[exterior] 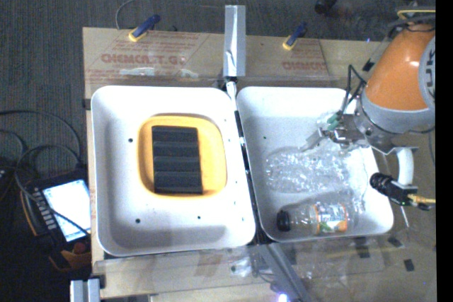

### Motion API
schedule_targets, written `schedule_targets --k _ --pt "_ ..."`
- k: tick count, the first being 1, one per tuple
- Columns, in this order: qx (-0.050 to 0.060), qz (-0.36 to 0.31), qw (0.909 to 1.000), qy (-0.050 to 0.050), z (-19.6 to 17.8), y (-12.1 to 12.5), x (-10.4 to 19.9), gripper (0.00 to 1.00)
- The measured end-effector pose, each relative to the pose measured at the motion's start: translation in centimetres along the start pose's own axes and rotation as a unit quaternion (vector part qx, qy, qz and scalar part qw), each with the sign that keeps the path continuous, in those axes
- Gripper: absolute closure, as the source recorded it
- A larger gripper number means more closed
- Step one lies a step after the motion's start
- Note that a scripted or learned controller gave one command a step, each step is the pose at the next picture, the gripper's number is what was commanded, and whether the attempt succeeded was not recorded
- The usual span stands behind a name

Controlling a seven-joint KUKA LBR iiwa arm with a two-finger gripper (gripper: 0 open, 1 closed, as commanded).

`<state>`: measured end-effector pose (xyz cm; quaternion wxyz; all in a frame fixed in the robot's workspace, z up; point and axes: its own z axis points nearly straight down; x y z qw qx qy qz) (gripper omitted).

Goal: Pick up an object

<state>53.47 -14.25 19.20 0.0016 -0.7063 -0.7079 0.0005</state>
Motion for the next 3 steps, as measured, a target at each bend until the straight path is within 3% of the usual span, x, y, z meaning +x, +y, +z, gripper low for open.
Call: schedule_targets --k 1,2,3 --pt "-0.007 -0.019 0.9998 -0.002 9.4 0.2 -4.2 0.00" --pt "-0.007 -0.020 0.9998 -0.001 8.5 0.2 -4.1 1.00" --pt "-0.001 -0.046 0.9989 -0.002 -3.6 6.0 0.3 1.00"
